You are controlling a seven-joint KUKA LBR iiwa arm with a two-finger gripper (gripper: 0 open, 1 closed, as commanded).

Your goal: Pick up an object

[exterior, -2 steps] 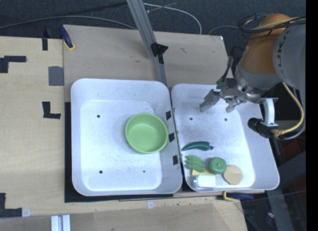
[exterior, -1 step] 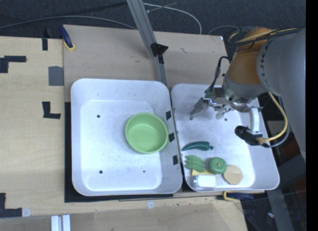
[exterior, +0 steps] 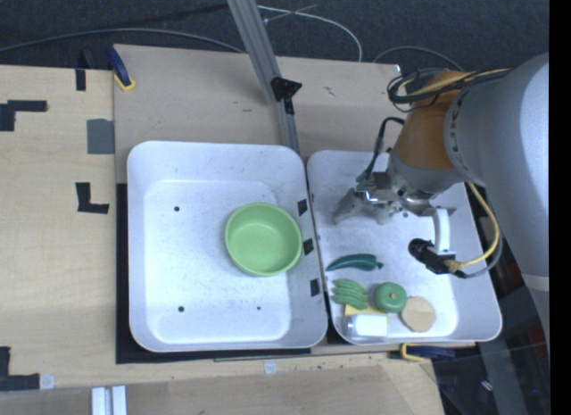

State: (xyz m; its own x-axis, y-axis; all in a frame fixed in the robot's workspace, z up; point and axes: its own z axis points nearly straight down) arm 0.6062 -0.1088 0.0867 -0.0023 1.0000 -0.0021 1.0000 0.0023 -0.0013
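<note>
My gripper [exterior: 368,213] hangs over the upper part of the right bin [exterior: 473,315], with its fingers spread and nothing between them. Below it a dark green pepper [exterior: 355,263] lies on the bin floor, apart from the fingers. At the bin's front edge sit a light green ridged vegetable [exterior: 351,293], a round green piece [exterior: 390,297], a tan disc [exterior: 418,314] and a pale yellow block [exterior: 367,324]. A green bowl [exterior: 263,239] stands upright in the left bin [exterior: 161,226], near its right wall.
The grey arm with its orange band [exterior: 428,136] covers the right bin's back right corner. A black cable connector [exterior: 426,254] hangs beside the gripper. A slanted metal pole [exterior: 259,38] rises behind the bins.
</note>
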